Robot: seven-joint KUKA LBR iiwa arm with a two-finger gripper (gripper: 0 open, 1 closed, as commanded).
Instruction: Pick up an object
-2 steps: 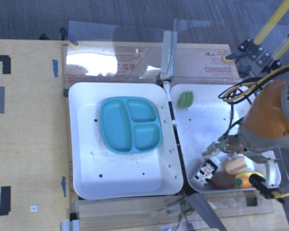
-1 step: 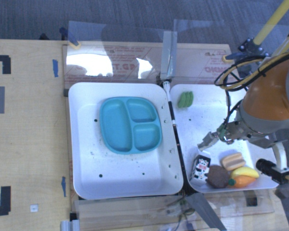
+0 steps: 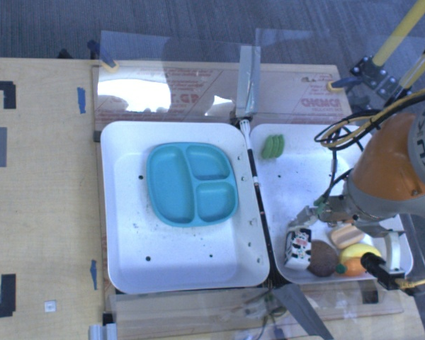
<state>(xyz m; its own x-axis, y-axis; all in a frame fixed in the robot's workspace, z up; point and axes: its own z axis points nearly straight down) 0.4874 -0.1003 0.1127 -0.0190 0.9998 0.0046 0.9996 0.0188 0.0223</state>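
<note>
Left bin [image 3: 127,261] holding a blue tray [image 3: 191,183], three compartments, lying flat. Right bin [image 3: 290,183]: green piece [image 3: 273,146] at 12 o'clock; at 6 o'clock a cluster, carton [image 3: 297,248] touching brown lump [image 3: 323,259], yellow-orange fruit [image 3: 358,258] beside. Gripper [image 3: 326,214] low over cluster; clenched or released, cannot tell. Nothing seen grasped.
</note>
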